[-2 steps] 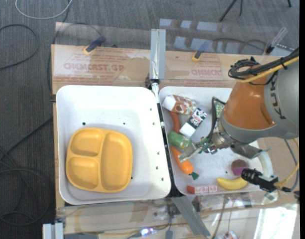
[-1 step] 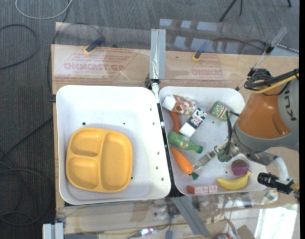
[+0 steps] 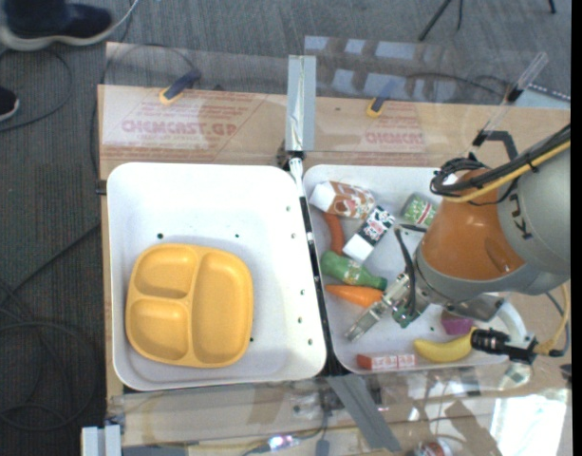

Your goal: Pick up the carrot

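The carrot (image 3: 355, 294) is a short orange piece lying flat in the right bin (image 3: 321, 218), close to its left wall. It sits just below a green bottle (image 3: 352, 272). My gripper (image 3: 365, 324) reaches down and to the left from the orange wrist band (image 3: 466, 240). Its tip rests just below and right of the carrot, near the bin floor. Nothing shows held in it.
The right bin also holds a red-orange pepper-like piece (image 3: 335, 230), a cow-patterned bottle (image 3: 370, 231), a snack packet (image 3: 347, 199), a green packet (image 3: 419, 210), a banana (image 3: 442, 349), a purple item (image 3: 457, 324) and a red-and-white pack (image 3: 385, 360). A yellow divided plate (image 3: 189, 304) lies in the left bin (image 3: 205, 188).
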Controlling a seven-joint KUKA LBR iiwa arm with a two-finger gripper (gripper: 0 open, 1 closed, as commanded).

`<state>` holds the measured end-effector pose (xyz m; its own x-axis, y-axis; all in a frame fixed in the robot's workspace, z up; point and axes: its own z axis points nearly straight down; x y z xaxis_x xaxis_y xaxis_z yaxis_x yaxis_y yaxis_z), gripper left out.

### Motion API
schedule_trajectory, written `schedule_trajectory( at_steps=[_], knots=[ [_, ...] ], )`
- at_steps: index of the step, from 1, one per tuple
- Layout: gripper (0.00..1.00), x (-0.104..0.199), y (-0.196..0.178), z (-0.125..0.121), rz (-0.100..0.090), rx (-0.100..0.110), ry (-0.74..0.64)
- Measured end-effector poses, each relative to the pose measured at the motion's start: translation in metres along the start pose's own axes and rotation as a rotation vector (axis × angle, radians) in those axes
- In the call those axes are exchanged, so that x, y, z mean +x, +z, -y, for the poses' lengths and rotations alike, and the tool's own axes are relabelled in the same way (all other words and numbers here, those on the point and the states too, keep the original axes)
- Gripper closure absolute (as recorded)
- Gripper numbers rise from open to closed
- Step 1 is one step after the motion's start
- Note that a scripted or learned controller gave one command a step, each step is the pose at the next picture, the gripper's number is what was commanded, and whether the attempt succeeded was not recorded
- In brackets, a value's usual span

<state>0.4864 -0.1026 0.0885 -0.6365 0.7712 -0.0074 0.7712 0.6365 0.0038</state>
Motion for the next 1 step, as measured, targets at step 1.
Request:
schedule_trajectory(
  at_steps=[1],
  knots=[
    [0.00, -0.0361, -0.0113, 0.0331, -0.008, 0.005, -0.155]
  ],
)
